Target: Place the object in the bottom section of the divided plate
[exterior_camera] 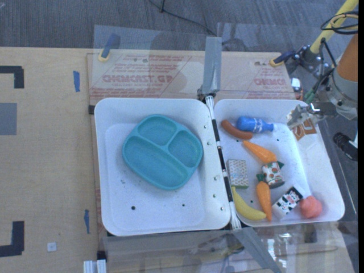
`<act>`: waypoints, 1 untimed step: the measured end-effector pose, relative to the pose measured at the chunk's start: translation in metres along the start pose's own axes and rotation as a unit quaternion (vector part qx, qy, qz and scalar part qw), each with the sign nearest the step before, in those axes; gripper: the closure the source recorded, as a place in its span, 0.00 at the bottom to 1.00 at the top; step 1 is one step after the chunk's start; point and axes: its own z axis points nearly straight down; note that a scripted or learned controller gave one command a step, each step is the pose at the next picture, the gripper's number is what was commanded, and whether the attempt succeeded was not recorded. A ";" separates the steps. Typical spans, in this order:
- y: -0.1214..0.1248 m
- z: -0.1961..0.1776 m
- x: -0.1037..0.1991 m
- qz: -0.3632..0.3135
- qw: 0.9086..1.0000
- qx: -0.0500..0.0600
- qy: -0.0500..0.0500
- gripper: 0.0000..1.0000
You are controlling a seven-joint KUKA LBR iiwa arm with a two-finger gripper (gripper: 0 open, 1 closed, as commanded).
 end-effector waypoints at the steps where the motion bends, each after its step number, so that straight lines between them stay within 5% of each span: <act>1: -0.056 -0.033 0.070 -0.044 0.999 0.001 0.001 1.00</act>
